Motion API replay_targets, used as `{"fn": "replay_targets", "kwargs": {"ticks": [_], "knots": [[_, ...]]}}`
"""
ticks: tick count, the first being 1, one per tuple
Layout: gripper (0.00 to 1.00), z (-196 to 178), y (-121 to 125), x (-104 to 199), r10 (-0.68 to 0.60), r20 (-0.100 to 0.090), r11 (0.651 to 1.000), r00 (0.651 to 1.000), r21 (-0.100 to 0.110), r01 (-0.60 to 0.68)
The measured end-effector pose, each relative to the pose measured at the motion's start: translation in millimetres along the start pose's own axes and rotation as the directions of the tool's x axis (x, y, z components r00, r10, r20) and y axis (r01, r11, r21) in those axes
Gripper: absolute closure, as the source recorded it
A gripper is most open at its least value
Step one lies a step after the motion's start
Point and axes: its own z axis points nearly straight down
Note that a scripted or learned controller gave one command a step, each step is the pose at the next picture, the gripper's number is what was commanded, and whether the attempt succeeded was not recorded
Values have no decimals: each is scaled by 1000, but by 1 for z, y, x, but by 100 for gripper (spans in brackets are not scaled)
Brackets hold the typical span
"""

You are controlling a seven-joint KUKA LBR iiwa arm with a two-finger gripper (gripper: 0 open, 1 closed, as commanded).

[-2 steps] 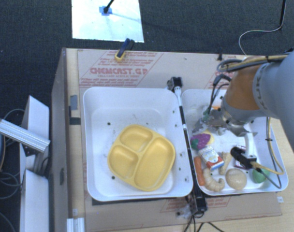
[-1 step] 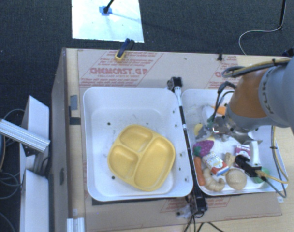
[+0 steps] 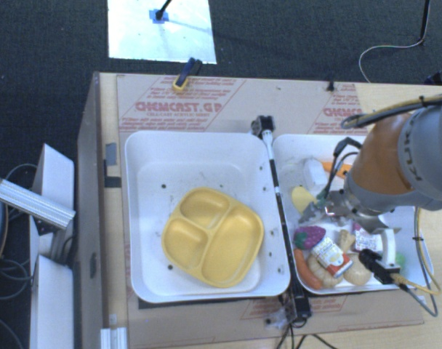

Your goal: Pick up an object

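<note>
Your candidates lie in the right bin, heaped toward six o'clock: a purple piece, a carrot, a small red-and-white carton. The gripper hangs above them; I cannot tell its state. These look light, hard and slick plastic; take one across its narrow middle

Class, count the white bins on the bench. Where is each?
2. The left bin holds a yellow tray; the right bin holds small items under the arm, which may hide more.
</note>
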Motion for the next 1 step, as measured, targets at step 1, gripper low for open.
{"fn": "replay_targets", "kwargs": {"ticks": [1], "knots": [[0, 0, -46, 15, 0, 0, 1000, 1000, -1, 0]]}}
